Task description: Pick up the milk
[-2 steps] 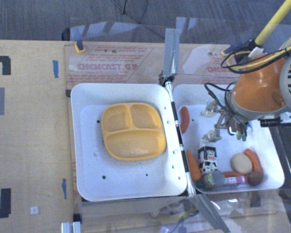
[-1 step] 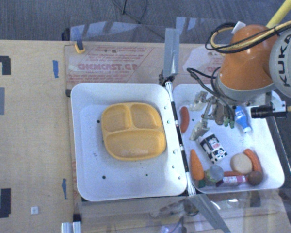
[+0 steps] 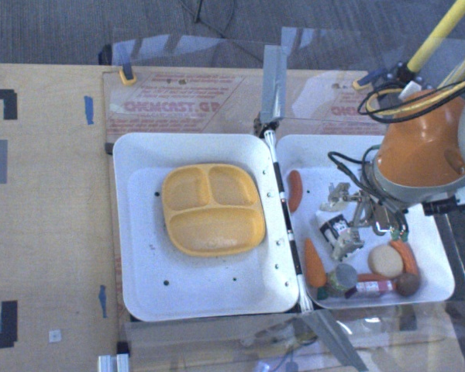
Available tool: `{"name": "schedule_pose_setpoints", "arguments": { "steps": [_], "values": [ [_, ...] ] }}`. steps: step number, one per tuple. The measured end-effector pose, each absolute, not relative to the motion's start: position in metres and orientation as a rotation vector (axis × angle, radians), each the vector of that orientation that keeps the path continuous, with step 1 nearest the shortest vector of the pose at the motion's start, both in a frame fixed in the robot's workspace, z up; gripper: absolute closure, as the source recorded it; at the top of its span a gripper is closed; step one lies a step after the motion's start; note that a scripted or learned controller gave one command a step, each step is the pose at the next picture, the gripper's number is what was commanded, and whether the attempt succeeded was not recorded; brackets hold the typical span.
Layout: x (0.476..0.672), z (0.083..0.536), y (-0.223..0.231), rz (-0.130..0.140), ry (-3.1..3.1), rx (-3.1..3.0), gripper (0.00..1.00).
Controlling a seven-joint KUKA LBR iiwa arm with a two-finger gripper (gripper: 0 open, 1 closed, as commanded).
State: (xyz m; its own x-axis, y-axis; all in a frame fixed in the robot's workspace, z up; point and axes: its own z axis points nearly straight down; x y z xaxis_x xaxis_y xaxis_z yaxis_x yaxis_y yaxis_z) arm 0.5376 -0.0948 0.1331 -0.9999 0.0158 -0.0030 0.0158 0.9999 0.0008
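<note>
Two white bins [image 3: 139, 285] sit on the desk [image 3: 46, 208]; the milk [image 3: 332, 228] lies mid right bin [image 3: 314, 161], its long axis unclear. From the desk's right edge the arm [image 3: 418, 146] bends down, gripper [image 3: 353, 222] spread wide over it.

Left bin [image 3: 132, 231] is lying wide open, bare floor running all round the yellow plate [image 3: 213, 208] in its middle. Right bin [image 3: 443, 279] is looking tight: the gripper [image 3: 355, 225] is hanging over the centre beside the milk carton [image 3: 333, 226], sausage [image 3: 294, 190] and carrot [image 3: 314, 262] are lining the divider side, a can [image 3: 342, 276], tube [image 3: 372, 287] and pale ball [image 3: 385, 260] are crowding the near edge. Its far strip is showing bare.
</note>
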Motion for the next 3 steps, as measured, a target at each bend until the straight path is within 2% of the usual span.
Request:
{"name": "schedule_pose_setpoints", "arguments": {
  "steps": [1,2,3],
  "values": [
    [0.581,0.088,-0.104,0.003,3.131,0.141,0.00],
    [0.583,0.099,-0.104,0.006,3.125,0.143,1.00],
    [0.583,0.099,-0.104,0.006,3.125,0.143,0.00]
  ]
}}
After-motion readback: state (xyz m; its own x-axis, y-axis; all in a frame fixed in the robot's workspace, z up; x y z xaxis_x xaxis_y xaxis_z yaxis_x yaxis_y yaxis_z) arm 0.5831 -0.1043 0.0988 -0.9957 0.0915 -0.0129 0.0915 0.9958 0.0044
